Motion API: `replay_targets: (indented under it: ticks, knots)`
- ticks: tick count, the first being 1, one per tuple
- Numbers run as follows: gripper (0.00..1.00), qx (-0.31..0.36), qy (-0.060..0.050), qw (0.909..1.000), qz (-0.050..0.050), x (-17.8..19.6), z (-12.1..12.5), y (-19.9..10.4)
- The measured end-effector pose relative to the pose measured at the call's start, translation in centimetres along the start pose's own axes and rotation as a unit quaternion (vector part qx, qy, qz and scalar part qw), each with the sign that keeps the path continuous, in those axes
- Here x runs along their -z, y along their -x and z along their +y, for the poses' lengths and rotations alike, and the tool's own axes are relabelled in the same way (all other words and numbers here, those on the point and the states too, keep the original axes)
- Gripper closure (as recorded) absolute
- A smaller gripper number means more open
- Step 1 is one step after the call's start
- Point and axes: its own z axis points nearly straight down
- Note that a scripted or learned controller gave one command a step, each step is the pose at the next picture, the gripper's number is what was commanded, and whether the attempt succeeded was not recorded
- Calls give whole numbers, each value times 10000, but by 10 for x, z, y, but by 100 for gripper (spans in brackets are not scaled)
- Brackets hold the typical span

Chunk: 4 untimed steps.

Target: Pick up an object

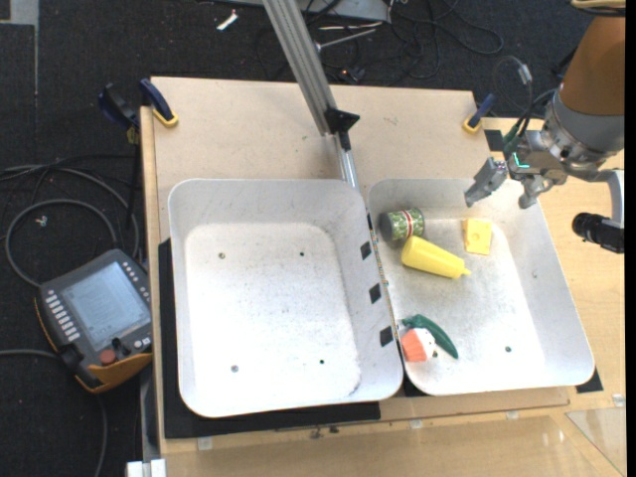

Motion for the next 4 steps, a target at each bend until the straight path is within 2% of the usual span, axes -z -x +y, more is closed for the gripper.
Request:
replay_targets:
  ticks: [1, 3, 4]
  knots:
    - [0, -17, -32, 10000, 7, -64, -1, -2]
    - [0, -18, -24, 10000, 6, -162, 1, -7]
    - [100, -18, 10, 10000, -1, -148, 3, -6]
